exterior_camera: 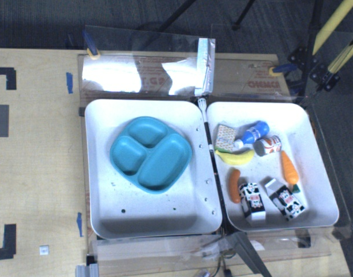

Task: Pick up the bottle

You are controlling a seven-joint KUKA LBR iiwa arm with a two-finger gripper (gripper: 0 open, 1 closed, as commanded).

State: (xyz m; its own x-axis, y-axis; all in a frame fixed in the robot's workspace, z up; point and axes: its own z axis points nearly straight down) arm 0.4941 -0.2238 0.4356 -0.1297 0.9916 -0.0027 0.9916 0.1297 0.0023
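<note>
A small blue bottle (252, 134) with a white cap lies on its side in the right bin (320, 154), near the bin's upper middle. It rests against a yellow banana (234, 157) and a red and white can (267, 146). A checkered packet (225, 136) lies just left of the bottle.
The left bin (101, 201) holds a blue divided plate (150, 153). In the right bin also lie two carrots (289, 169) (233, 184) and two black and white cartons (252, 199) (286, 199). A clear plastic wall (205, 68) stands behind the bins.
</note>
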